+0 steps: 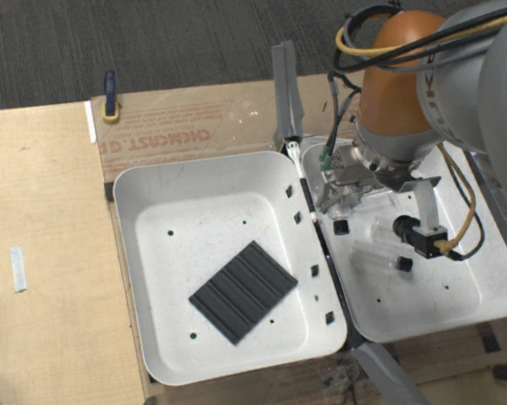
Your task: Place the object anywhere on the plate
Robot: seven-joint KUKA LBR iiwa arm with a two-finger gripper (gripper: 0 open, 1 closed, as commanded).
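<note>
Left bin [162, 348] roomy — dark plate [243, 292] central

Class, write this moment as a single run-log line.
arm: over right bin | gripper: near its left rim | plate: dark, ridged, in left bin | plate: nothing on it

tool [349, 189]: fingers unclear | right bin [452, 305]: partly hidden by arm

dark ribbed plate [243, 292], flat, angled, left bin
</note>
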